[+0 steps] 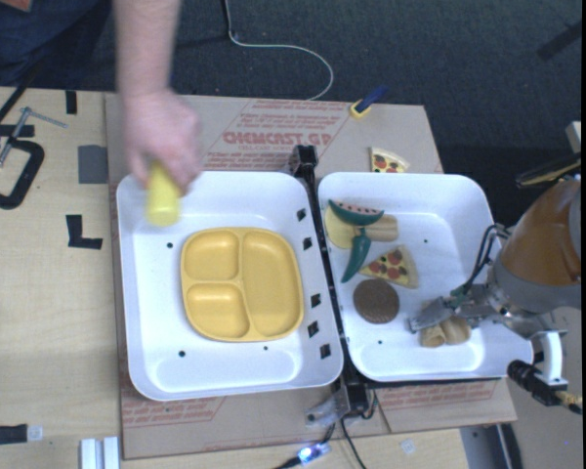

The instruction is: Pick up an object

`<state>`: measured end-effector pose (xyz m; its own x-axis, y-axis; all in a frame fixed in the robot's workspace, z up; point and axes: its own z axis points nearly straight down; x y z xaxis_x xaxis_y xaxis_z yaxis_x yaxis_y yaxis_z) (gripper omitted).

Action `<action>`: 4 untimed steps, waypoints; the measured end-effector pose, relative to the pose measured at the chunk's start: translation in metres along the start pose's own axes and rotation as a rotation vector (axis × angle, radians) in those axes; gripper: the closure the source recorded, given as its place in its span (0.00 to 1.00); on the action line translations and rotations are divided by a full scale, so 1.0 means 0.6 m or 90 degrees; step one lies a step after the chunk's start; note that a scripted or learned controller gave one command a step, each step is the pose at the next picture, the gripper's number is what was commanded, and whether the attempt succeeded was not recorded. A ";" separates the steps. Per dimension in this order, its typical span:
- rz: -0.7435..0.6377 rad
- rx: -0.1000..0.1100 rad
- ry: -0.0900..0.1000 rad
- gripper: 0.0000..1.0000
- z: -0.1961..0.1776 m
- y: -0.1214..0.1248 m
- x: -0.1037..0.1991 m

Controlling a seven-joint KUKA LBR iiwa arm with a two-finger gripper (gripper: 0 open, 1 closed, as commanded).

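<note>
Nearest the lens, a person's hand (161,145) sets a yellow cylinder (162,200) at the left bin's (142,360) far corner, beside the yellow divided plate (242,283). Rightward, the right bin (469,198) holds a watermelon slice (356,210), pizza slice (392,266) and brown cookie (377,301). At its near right, the gripper (432,319) hangs low over a tan piece (443,333), touching or just above it. Whether it grips, I cannot tell. Best to seat squarely on that piece before lifting straight up.
</note>
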<state>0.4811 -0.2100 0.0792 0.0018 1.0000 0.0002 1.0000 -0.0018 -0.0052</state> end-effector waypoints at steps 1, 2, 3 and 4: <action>-0.002 -0.002 -0.001 1.00 -0.026 0.004 0.001; -0.007 -0.009 0.000 1.00 -0.215 0.026 0.112; -0.009 -0.003 0.002 1.00 -0.248 0.010 0.270; -0.004 -0.005 0.000 1.00 -0.327 0.016 0.301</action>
<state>0.4918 -0.0292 0.2756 -0.0048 1.0000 0.0007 1.0000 0.0048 0.0023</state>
